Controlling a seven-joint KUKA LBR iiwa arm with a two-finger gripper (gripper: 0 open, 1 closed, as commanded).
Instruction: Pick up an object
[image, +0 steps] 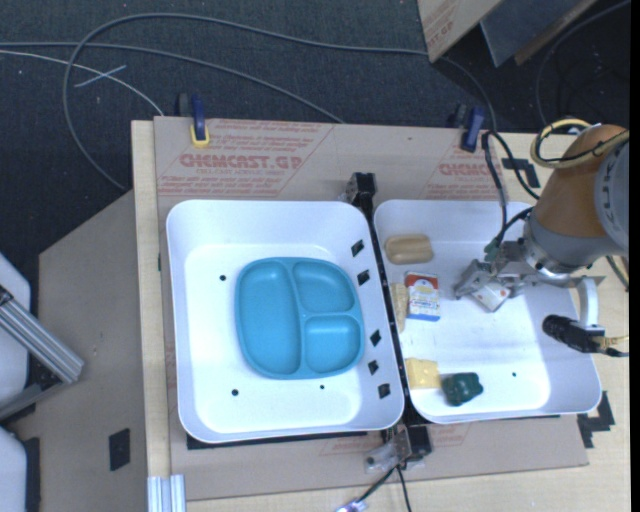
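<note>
Two white bins (190, 300) sit side by side; the left holds a blue divided plate (298, 316). Over the right bin, the gripper (487, 288) hangs open, gripping nothing. Nearby lie a tan block (408, 248), a small carton (423, 297) and a green object (462, 388).

Gripper (487, 287) low at the arm's (578, 195) tip, seemingly spread, nothing between.

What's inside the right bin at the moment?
The right bin holds a tan block, a small red and blue box, a yellow piece and a dark green object. The tool covers whatever lies under it.
</note>
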